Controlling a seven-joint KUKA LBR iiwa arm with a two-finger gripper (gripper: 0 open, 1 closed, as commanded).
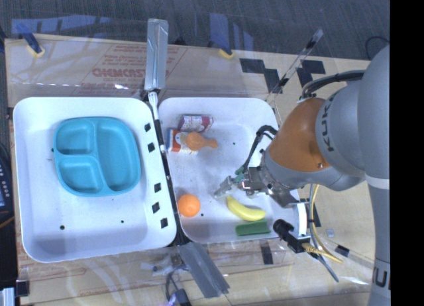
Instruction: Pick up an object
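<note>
- The gripper [228, 187] is hovering low in the right bin [218, 106], at centre-right of the frame, just above-left of the banana [246, 210]; its fingers are looking slightly parted with nothing between them.
- The banana is lying near the bin's lower edge, with a green object [252, 229] just below it and an orange ball [189, 205] to the left.
- To grasp well, the arm is likely needing to shift toward the lower right, centring over the banana's middle and closing across its narrow width, clear of the green piece.
- Faint red lettering reading roughly "CHEMCAST" is showing on the clear sheet [119, 71] at upper left; white letters "KU" are showing on the arm's orange band [301, 142].
</note>
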